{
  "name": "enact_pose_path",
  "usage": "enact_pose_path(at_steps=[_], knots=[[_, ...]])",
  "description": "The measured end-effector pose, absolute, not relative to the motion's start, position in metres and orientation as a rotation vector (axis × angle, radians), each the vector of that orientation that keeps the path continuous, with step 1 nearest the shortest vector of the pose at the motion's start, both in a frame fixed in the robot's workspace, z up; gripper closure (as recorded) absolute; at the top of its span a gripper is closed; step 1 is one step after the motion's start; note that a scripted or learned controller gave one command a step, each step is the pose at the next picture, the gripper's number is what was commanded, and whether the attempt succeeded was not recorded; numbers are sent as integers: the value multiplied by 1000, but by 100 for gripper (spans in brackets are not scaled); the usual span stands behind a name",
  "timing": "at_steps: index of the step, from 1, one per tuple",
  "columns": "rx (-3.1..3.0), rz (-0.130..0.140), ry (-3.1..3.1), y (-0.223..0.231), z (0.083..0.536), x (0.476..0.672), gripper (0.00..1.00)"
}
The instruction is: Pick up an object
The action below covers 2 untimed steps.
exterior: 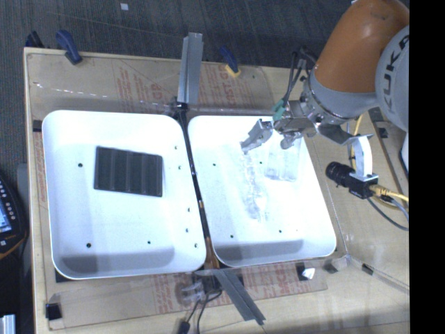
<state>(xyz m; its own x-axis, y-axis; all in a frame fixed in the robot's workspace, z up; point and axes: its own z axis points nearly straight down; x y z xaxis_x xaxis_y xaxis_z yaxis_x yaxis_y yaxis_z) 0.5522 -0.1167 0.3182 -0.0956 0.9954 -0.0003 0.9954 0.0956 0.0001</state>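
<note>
- Camera view: my gripper (273,135) hung over the upper part of the right bin (314,239), its two fingers spread apart with nothing between them.
- One finger (254,137) pointed left, the other (289,139) sat nearer my wrist.
- Clear plastic pieces (254,186), see-through and crinkled, lay on the right bin's floor below the fingers; I couldn't tell their exact outline against the white.
- Another clear piece (284,164) lay just under the right finger.
- A dark ribbed rectangular pad (128,172) lay flat in the left bin (62,252), well apart from my gripper.
</note>
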Motion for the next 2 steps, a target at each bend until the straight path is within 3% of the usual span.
enact_pose_path(at_steps=[1,2], knots=[[2415,-4,2009,-137,304,569,0],[2663,-7,1675,-177,295,537,0]])
